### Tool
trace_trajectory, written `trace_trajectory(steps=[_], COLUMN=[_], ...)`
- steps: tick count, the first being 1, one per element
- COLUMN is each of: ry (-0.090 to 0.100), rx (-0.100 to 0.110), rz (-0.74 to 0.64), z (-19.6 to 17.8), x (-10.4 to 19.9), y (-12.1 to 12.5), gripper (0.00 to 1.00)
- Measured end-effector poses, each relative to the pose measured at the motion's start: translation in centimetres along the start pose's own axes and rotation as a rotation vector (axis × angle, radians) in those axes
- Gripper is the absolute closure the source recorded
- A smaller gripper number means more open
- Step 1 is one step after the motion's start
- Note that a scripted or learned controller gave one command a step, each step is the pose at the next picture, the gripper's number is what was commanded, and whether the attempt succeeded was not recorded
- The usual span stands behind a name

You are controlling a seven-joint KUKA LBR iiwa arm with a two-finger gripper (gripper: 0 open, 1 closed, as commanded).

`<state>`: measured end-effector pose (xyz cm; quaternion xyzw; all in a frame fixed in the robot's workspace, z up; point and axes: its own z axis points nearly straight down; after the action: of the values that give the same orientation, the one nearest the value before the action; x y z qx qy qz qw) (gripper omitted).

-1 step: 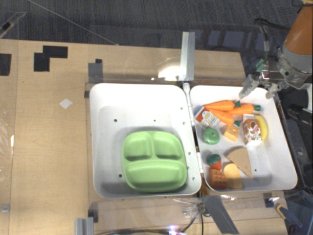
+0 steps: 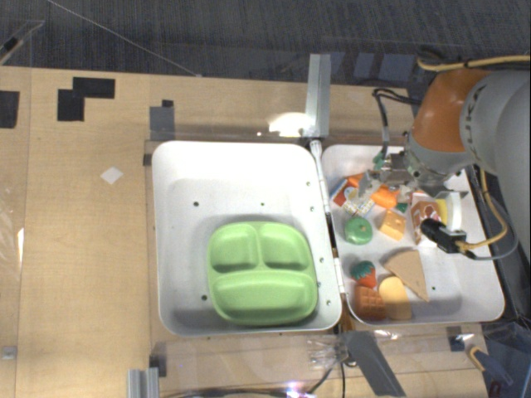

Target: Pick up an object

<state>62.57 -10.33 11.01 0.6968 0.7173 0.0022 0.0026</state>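
The right bin (image 2: 481,301) holds several toy foods. Among them are an orange piece (image 2: 384,197), a green round piece (image 2: 358,230), a yellow wedge (image 2: 393,223), a tan triangular slice (image 2: 410,270), a yellow ball (image 2: 393,288) and a red-orange block (image 2: 371,303). My gripper (image 2: 387,175) is low over the back of this bin, right above the orange piece and a white-and-orange item (image 2: 348,193). Nothing can be seen held in it.
The left bin (image 2: 178,189) holds a green divided plate (image 2: 261,272) at its front. A brown-and-red item (image 2: 428,211) and a yellow strip (image 2: 455,210) lie under the wrist at the right. A black cable (image 2: 448,239) hangs over the right bin.
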Motion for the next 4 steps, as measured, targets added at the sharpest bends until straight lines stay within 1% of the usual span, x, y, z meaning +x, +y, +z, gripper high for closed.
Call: trace_trajectory(steps=[1,2,3,4], ry=[0.001,0.000,-0.005,-0.002], rx=[-0.040,-0.027,-0.042,-0.023], rz=[-0.089,-0.115,-0.130,-0.094], z=[0.4,0.5,0.4,0.5], x=[-0.9,-1.2,-2.3,-2.9], y=[-0.9,0.7,-2.2,1.0], gripper=[0.00,0.00,0.00,0.00])
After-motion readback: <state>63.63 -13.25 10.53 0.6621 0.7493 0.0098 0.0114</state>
